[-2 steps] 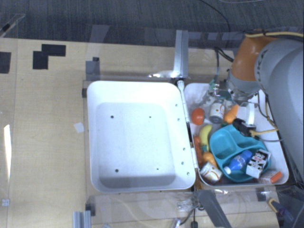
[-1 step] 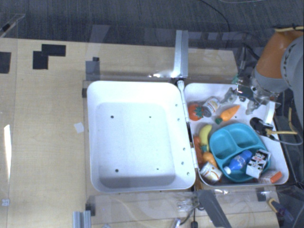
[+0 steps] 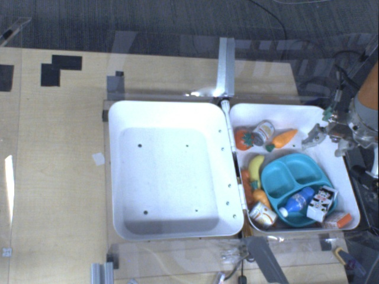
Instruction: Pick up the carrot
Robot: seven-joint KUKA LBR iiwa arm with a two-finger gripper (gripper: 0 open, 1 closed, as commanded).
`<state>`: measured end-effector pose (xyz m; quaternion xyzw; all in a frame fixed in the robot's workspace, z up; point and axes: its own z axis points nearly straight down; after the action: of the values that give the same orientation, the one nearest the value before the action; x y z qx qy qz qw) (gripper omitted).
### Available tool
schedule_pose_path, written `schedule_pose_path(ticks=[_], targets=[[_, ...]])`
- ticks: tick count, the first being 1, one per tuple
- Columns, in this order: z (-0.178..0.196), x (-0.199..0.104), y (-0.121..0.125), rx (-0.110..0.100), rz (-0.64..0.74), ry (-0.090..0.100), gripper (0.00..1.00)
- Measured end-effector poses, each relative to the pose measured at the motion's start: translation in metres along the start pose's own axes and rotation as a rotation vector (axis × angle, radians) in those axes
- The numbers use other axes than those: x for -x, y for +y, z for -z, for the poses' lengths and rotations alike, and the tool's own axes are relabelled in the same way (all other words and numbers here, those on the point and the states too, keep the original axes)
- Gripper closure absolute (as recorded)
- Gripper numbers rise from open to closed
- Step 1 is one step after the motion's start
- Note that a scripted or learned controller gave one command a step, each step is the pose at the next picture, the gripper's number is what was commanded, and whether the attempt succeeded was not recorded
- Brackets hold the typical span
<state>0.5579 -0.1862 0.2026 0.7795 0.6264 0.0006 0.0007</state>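
The carrot (image 3: 284,138) is orange with a green stub and lies in the upper middle of the right bin (image 3: 353,185). It rests beside a small can (image 3: 264,129). My gripper (image 3: 325,142) hovers at the bin's upper right, a short way to the right of the carrot and apart from it. Its fingers (image 3: 312,136) are spread open, and nothing is between them.
The right bin also holds a red tomato-like toy (image 3: 243,139), a banana (image 3: 256,167), a blue divided plate (image 3: 294,176) with a bottle (image 3: 295,203) and a small box (image 3: 323,201) on it, and another can (image 3: 262,215). The left bin (image 3: 169,170) lies alongside.
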Motion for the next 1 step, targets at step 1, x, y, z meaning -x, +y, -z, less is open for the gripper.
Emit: schedule_pose_path(ticks=[1], targets=[[-0.0901, -0.0369, 0.1, -0.001, -0.242, -0.001, 0.0]])
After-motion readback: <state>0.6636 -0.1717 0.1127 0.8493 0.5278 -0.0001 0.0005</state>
